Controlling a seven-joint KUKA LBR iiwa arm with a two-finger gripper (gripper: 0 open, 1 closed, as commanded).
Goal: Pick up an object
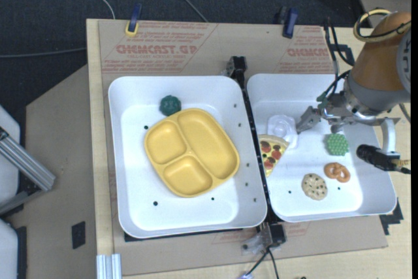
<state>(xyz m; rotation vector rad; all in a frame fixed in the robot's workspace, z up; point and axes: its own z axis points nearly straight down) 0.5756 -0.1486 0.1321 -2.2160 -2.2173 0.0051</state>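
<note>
On table [98, 140], two white bins side by side, cardboard sheet under both.

L bin [124, 193]:
- Yellow tray [191, 151], 3 compartments, lying tilted at bin centre; nothing in compartments.
- Green ball [170, 104], dark, at approx 11 o'clock from tray, just beside tray's rim, near bin's back wall.

R bin [372, 202]:
- Clear cup [281, 127], transparent, hard to make out; at 9 o'clock in bin, just above pizza.
- Pizza [270, 152], toy slice w/ red dots, against bin's L wall, tip pointing to 6 o'clock.
- Green piece [337, 143], light green, bumpy, approx bin centre, at 3 o'clock from cup.
- Pretzel [337, 172], brown, just below green piece, at its 6 o'clock.
- Cookie [314, 186], round, choc-chip, at 7 o'clock from pretzel, close but apart.

Arm: enters from 3 o'clock, orange band at top R, grey wrist over bin's back R part. Gripper [312, 117] low over bin, one finger [305, 120] slanting toward 8 o'clock, tip just beside cup. Jaws: can't tell if open or closed; nothing seen between them. No object lifted; all five R-bin items lie on bin floor.

Extras: blue clamps [289, 21] on cardboard's back edge; cables on dark floor at 12 o'clock.
</note>
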